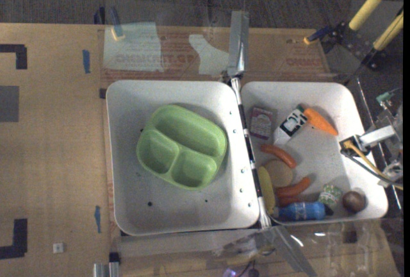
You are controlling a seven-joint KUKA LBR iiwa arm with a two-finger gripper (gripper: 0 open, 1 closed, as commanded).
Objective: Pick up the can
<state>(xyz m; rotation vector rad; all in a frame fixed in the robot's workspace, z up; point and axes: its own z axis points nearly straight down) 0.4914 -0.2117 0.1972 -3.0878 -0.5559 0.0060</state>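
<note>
Care is needing to go into the descent, since the can [330,195] is lying near the right bin's [351,97] front wall, crowded between bottle [302,210] and brown ball [353,200], while the pincer [349,146], whose spread I cannot tell, is hovering above.

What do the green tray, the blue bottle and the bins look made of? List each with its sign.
Green tray: likely plastic, matte; one molded piece with rounded compartments.
Blue bottle: probably plastic, glossy highlights.
Bins: white, hard, speckled; plastic or coated metal, unclear.
</note>
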